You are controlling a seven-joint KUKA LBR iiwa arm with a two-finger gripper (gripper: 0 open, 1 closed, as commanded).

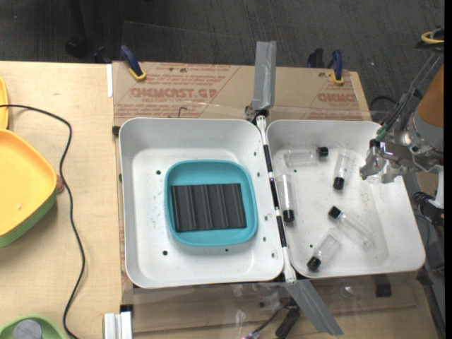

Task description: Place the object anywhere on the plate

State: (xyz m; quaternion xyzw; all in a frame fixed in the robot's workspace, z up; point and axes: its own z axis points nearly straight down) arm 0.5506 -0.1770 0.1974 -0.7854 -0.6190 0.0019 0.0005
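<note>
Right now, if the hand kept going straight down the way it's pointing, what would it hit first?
Probably bare floor of the right bin. The hand hangs at that bin's right side, pointing down, and the nearest vial lies off to its left in the picture. Depth is hard to judge from this slanted view.

Lab: bench bins, vials

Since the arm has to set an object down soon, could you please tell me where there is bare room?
Bare white floor rings the teal plate in the left bin, widest above it. The plate's dark ribbed centre is bare. The right bin is crowded with scattered clear vials; the gripper hangs over its right edge.
</note>
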